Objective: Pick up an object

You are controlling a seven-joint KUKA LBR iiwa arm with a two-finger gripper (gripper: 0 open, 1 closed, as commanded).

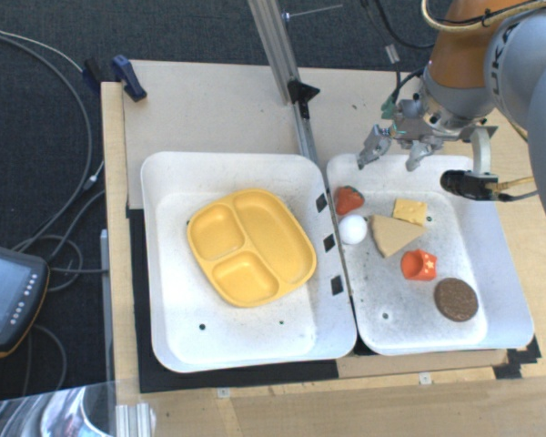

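Hovering over the right bin's [491,244] far edge, claw [395,153] spread open and empty, above tomato [348,198], egg [352,230] and cheese [395,236].

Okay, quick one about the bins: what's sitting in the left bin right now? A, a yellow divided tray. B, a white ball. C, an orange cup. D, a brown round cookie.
A: the yellow divided tray lies alone in the left bin, while the small items sit in the right bin.
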